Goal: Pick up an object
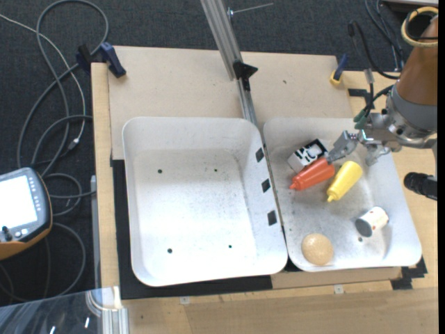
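Two white bins sit side by side, and all the action is in the right bin (pixel 410 239). The gripper (pixel 362 145) hangs over its upper part, metal fingers spread apart, nothing between them. Just below its tip lies a red-orange bottle (pixel 313 175), tapered and glossy, lying slantwise, touching a yellow bottle (pixel 344 180) of the same squeezy plastic shape beside it. Tucked behind the red one is a small black-and-white box (pixel 307 152); there is bold printing on it, but it is too small to read. Lower down, a short white cylinder with a dark end (pixel 373 220) lies on its side, and near the front rim rests a round tan ball (pixel 318 248), matte and smooth. The left bin (pixel 139 186) shows a speckled, scuffed white floor. An aluminium rail (pixel 224 33) runs down between the bins.
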Motion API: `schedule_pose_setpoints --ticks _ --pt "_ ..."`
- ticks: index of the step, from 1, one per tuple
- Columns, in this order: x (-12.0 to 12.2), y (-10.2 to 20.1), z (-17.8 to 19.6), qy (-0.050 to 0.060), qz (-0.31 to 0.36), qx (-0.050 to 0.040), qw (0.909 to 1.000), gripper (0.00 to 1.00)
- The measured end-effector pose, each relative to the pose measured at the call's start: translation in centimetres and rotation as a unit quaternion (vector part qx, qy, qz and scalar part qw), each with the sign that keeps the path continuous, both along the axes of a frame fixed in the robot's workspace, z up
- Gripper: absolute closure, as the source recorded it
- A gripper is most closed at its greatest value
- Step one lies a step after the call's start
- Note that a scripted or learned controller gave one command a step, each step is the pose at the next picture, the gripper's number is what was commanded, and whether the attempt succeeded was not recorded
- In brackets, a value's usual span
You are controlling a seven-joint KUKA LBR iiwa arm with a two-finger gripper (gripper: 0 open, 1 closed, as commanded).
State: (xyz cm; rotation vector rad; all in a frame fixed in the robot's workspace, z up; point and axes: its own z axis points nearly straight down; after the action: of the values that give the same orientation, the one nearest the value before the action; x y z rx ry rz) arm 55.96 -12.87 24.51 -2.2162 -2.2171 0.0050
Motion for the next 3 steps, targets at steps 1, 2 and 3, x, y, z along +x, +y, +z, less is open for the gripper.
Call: schedule_pose_setpoints --ticks 1,2,3 --pt "0.1 0.0 0.3 -0.003 0.000 -0.0005 1.0000 0.00" --pt "-0.1 0.3 -4.0 0.000 0.000 0.0000 1.0000 0.00" --pt "0.0 0.6 -8.3 0.000 0.000 0.0001 1.0000 0.00"
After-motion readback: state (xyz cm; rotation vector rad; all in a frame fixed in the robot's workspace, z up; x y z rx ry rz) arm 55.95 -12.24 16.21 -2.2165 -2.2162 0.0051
